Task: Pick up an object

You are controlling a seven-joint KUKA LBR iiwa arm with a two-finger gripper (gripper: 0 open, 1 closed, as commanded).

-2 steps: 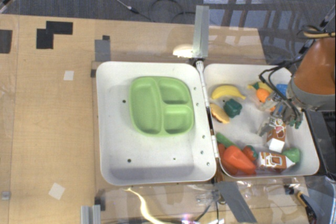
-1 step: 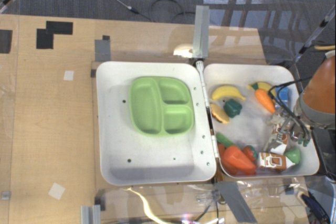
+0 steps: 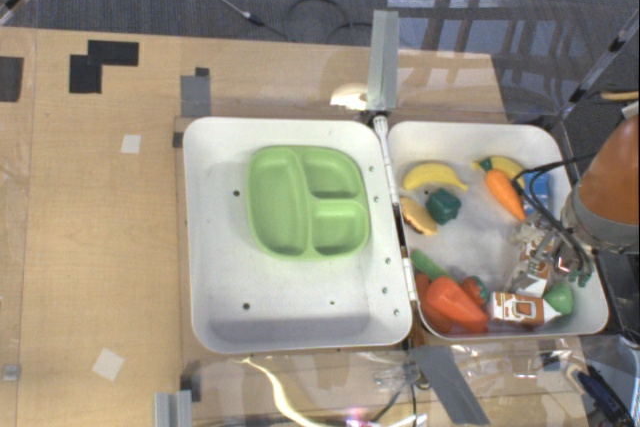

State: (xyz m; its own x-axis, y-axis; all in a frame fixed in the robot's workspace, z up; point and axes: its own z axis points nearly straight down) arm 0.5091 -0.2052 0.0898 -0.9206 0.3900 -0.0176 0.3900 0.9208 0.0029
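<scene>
The right bin (image 3: 500,137) holds several toy foods. A yellow banana (image 3: 433,177), a dark green piece (image 3: 443,205) and an orange carrot (image 3: 503,193) lie toward the back. A red pepper (image 3: 455,301), a small orange and white carton (image 3: 520,309) and a green piece (image 3: 560,298) lie at the front. My gripper (image 3: 540,260) hangs low over the right side of this bin, just above the carton and beside the green piece. I see nothing held in it.
The left bin (image 3: 220,315) carries a light green divided plate (image 3: 305,202). A second yellow piece (image 3: 503,165) and a blue item (image 3: 541,187) sit at the right bin's back right. The arm's orange band (image 3: 612,183) overhangs the right rim.
</scene>
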